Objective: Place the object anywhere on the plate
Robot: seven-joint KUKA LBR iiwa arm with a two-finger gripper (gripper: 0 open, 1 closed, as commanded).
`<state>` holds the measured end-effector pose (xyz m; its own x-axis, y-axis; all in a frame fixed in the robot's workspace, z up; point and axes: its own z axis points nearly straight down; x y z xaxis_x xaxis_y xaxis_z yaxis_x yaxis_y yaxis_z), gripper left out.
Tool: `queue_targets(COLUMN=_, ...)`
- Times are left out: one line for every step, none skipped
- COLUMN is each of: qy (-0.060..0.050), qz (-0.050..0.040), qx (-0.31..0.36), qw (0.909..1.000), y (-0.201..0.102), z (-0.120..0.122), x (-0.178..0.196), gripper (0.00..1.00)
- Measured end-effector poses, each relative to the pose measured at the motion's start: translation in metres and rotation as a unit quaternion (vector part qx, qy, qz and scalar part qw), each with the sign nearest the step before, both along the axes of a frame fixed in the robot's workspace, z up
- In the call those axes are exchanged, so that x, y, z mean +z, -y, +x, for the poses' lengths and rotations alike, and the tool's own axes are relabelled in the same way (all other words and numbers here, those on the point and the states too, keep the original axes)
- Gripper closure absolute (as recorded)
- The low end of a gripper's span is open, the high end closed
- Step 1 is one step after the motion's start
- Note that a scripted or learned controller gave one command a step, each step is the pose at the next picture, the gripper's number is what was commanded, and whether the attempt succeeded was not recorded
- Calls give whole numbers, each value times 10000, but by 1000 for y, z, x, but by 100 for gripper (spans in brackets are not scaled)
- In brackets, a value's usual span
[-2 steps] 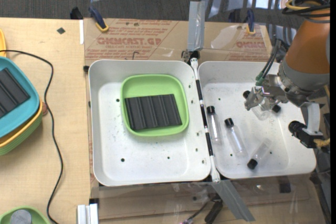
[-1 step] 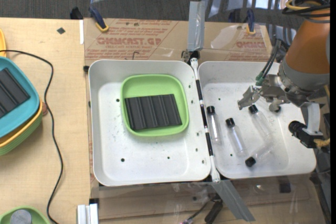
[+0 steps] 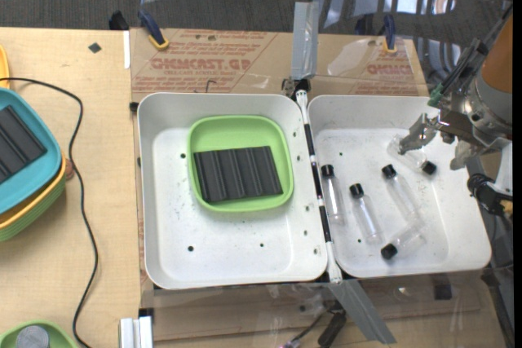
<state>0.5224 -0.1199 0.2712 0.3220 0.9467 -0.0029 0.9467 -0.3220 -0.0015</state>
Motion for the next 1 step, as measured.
queue_targets(qy=-5, qz=-3, qx=-1278, qw=9918, y=32, z=12, x=63, gripper=0)
